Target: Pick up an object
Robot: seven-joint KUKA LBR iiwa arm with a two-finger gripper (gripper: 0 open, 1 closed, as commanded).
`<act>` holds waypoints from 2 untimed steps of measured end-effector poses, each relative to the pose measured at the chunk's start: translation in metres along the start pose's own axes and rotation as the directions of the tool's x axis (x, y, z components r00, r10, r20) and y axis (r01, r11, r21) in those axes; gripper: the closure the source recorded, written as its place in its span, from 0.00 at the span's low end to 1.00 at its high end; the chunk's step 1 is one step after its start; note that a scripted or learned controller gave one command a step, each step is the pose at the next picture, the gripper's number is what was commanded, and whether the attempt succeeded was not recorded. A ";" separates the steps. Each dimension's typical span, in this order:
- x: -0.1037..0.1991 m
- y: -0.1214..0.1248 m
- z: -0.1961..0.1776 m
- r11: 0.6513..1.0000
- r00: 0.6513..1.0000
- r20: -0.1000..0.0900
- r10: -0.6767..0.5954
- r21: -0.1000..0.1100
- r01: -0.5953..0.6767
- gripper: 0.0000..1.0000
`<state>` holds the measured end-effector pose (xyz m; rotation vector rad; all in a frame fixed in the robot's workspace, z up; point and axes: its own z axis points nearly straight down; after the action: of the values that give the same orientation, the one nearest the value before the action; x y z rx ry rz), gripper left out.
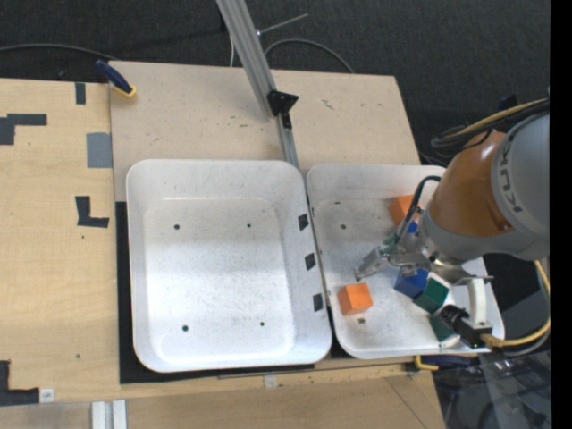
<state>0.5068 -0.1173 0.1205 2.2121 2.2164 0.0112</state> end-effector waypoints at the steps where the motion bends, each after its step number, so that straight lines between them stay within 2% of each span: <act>1: 0.000 0.000 -0.008 1.000 1.000 0.000 -0.001 0.000 0.001 1.00; 2: 0.001 0.004 -0.071 1.000 1.000 -0.001 0.000 0.008 0.000 1.00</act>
<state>0.5100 -0.1158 0.1915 2.2170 2.2206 0.0037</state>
